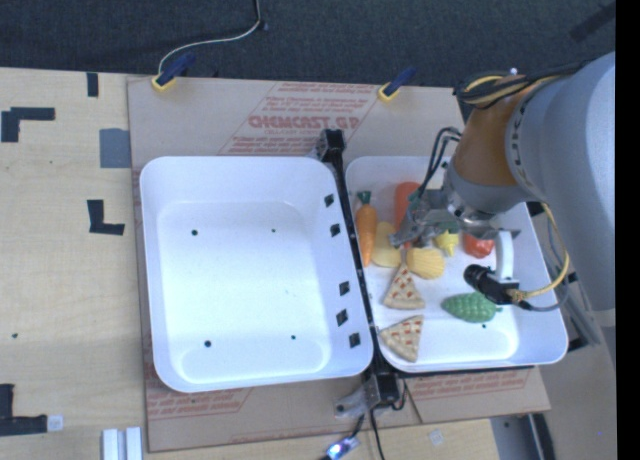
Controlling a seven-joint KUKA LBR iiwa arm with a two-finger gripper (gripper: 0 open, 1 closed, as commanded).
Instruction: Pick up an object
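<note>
Table (60, 248) carries left bin (240, 268) and right bin (530, 343). Arm (520, 148) reaches into right bin. Claw (420, 231) low over yellow food piece (427, 264), can't tell its state. Nearby: carrot (366, 228), two pizza slices (404, 291), green item (470, 307).

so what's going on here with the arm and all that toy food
The grey arm reaches in from the right, with its gripper down low over the pile of toy food in the right bin. It hangs near a yellow piece, with a carrot, two pizza slices and a green piece lying around it. Nothing looks lifted yet. The left bin sits beside it.
</note>
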